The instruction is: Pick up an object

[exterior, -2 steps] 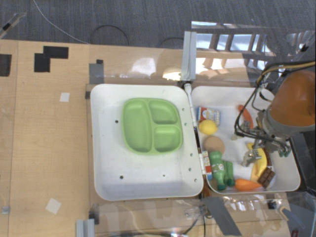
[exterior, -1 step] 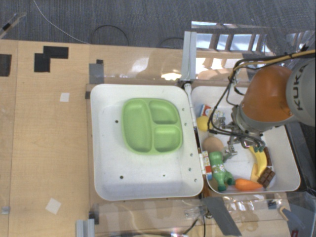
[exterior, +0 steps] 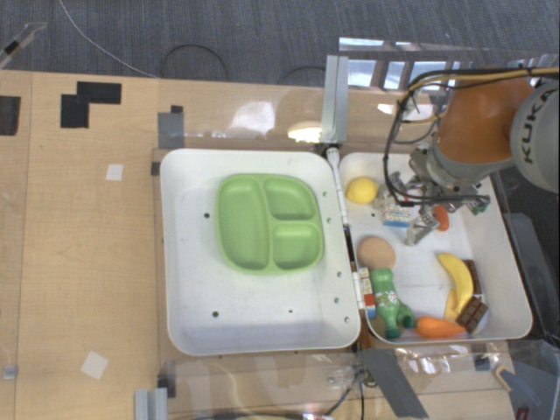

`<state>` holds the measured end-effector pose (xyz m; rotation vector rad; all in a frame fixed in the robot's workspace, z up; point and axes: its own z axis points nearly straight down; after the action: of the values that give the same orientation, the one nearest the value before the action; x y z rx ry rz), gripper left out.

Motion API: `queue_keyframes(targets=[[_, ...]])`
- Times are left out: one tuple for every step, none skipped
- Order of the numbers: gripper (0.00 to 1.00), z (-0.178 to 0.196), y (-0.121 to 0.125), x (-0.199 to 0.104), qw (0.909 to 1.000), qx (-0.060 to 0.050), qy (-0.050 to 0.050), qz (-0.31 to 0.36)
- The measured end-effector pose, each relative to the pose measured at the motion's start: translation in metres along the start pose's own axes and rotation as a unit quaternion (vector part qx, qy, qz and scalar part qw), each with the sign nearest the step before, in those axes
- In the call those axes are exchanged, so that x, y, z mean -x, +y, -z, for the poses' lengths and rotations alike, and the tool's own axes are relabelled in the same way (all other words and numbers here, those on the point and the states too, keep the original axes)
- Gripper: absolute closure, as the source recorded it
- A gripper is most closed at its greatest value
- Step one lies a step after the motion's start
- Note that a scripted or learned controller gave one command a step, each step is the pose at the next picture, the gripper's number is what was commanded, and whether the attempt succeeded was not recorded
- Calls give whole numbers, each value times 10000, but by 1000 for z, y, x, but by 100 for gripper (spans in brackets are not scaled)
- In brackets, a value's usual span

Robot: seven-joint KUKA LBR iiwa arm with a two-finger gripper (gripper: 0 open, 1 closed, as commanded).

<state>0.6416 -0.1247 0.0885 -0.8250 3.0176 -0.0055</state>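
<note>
Hovering low in the right bin [exterior: 516, 318], my claw [exterior: 422, 226] sits near a small blue-and-white item [exterior: 398, 218]; I cannot tell its grip. Nothing looks lifted yet: lemon [exterior: 361, 190], egg [exterior: 376, 252], banana [exterior: 458, 280] and carrot [exterior: 440, 327] lie untouched.

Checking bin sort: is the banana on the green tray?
No. The banana lies in the right bin, while the green tray sits in the left bin with nothing on it.
</note>
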Motion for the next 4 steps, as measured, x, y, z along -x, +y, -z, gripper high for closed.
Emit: queue_keyframes(targets=[[0, 0, 6, 27, 9981, 1, -6, -622], [0, -1, 26, 37, 9880, 9, 7, -1541], [0, 0, 27, 17, 9818, 4, 3, -1898], [0, -1, -31, 14, 9780, 17, 52, -2085]])
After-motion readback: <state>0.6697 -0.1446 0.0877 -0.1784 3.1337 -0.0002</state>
